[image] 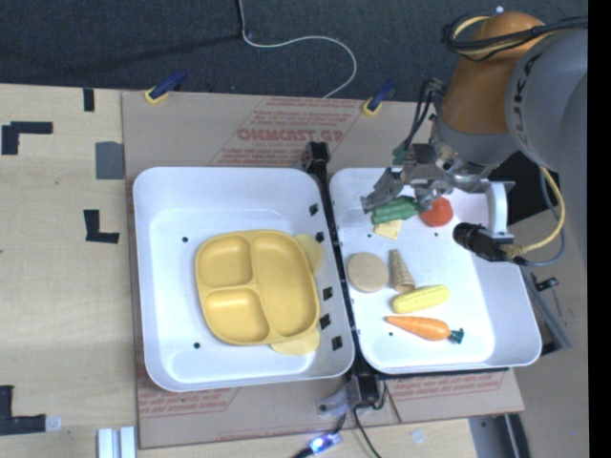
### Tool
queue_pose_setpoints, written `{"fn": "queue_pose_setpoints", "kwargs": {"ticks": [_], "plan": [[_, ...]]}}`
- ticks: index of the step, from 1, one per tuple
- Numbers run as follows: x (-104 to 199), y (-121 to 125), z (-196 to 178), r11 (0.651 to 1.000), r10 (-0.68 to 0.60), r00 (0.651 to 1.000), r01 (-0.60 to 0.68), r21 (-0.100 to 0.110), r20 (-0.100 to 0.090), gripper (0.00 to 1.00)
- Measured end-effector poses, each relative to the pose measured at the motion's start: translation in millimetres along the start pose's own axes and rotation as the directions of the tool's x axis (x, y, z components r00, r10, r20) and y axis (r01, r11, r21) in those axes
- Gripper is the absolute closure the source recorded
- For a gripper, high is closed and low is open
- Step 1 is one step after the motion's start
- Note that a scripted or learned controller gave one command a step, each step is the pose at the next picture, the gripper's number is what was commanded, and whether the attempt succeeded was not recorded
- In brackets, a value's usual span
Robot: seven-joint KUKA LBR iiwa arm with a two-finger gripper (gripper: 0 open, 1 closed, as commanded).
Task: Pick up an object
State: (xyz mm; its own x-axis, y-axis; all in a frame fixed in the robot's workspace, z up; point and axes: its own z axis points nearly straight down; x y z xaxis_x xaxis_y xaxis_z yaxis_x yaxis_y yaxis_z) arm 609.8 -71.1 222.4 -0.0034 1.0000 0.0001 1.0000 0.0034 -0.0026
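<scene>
Gripper (412, 181) over right bin (506, 337); red print on cardboard (277, 134) unreadable.

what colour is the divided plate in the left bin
Yellow divided plastic plate, clearest in the camera view.

Two bins lie side by side on a cardboard sheet (286, 127). The left bin (162, 198) holds a divided tray (256, 287). In the right bin (496, 332), the gripper (406, 187) hangs over the far end, above what appears to be a toy pepper (397, 210), with a tomato (437, 213) just to its right. Nearer the camera lie a round biscuit (367, 272), a cone (401, 270) beside it, then a corn cob (421, 300), and a carrot (418, 327) nearest.
</scene>
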Motion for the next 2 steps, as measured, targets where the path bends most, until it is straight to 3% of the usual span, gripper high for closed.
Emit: {"fn": "queue_pose_setpoints", "kwargs": {"ticks": [1, 2], "plan": [[46, -30, -10, 1.0, -0.002, 1.0, 0.002, 0.001, -0.002, 1.0], [90, -64, 4, 1.0, -0.001, 1.0, 0.001, 0.004, 0.0, 1.0]]}}
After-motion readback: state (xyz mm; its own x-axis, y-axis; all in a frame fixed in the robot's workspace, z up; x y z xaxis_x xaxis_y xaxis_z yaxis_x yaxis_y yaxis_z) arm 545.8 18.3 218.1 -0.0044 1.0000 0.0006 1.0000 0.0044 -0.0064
